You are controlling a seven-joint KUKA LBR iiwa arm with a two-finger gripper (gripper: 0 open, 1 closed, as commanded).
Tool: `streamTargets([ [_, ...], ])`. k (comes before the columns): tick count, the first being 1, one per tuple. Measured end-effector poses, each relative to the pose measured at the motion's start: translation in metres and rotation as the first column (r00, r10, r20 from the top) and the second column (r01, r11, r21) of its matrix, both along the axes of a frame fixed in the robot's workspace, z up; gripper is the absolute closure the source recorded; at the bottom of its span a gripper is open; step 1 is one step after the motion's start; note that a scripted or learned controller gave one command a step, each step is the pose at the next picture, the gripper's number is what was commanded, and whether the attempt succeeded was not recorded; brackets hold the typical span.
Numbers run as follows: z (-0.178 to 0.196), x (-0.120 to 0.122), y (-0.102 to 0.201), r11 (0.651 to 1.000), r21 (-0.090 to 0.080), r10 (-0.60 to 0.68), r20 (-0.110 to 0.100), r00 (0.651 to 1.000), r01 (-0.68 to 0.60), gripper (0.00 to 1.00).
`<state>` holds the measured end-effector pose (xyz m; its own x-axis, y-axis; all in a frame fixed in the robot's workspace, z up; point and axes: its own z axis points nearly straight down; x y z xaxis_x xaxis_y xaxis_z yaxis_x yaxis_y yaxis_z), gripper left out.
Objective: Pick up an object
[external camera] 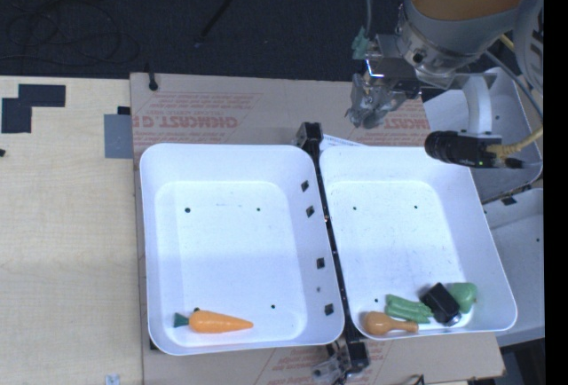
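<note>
- Red print runs across the brown cardboard sheet (240, 113) under the bins, seen upside down from this side; the letters are too small and reversed to read with any confidence. More red print peeks out on the cardboard at the bottom edge.
- An orange toy carrot (217, 322) with a dark green stub at its left end lies flat in the near left corner of the left bin (164, 170), pointing right; it looks smooth and plastic.
- In the near right corner of the right bin (484, 223) a small cluster touches: a tan pear-shaped piece (387, 324), a green bean-like pod (406, 309), a black blocky item (440, 302), and a rounded green piece (463, 293) behind it.
- Both bins are shallow, glossy white, with rounded corners and small dark dots on the floors; black clips line the seam between them.
- The pincer (371, 111) hangs above the far edge of the right bin, well apart from every object; whether it is open or closed I cannot tell.
- The tabletop (62, 223) at left is pale wood grain with dark rectangular patches.
</note>
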<state>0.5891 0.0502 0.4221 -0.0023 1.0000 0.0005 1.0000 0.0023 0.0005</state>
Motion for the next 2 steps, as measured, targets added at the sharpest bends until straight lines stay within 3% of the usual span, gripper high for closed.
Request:
streamTargets([
  [1,-0.074,-0.016,0.09,1.0,-0.001,0.005,-0.011,1.0,-0.006,1.0],
  [2,-0.135,0.027,0.056,1.0,-0.004,-0.006,-0.009,1.0,0.006,1.0],
])
